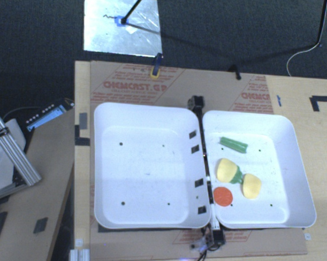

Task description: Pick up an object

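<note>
The right bin holds three small objects. A green bean-like piece lies toward its far left. Below it sits a yellow two-lobed object with a green middle, lying slantwise. A flat round orange-red disc rests near the bin's front left corner, close to the yellow object's left lobe.
The left bin sits beside the right one, joined by a dark hinge strip. Both rest on a cardboard sheet on the bench. A shiny metal plate lies on the dark floor beyond. A metal frame stands at far left.
</note>
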Controlling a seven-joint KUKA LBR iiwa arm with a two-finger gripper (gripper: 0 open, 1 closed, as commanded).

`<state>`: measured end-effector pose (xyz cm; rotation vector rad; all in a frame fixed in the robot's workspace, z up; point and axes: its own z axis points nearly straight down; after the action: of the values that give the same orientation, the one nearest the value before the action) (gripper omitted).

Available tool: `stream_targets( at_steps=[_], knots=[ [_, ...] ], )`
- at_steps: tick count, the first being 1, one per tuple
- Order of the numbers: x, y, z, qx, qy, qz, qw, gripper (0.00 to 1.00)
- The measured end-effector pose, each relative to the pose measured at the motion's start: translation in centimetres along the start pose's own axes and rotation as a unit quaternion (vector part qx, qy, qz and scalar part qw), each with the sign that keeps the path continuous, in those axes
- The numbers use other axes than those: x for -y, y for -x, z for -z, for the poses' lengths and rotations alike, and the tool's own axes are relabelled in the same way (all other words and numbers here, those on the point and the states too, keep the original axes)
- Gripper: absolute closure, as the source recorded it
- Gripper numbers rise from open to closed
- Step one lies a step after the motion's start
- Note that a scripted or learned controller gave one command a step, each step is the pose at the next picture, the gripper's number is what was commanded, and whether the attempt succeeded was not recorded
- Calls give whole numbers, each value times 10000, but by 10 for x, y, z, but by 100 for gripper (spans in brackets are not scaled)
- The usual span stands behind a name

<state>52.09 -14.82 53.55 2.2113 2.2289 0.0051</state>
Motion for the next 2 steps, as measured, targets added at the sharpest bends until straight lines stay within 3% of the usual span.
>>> stream_targets(
  at_steps=[1,2],
  knots=[
    [33,-13,0,4,-3,-15,10000,100],
    [-18,43,-1,20,0,-44,10000,100]
  ],
)
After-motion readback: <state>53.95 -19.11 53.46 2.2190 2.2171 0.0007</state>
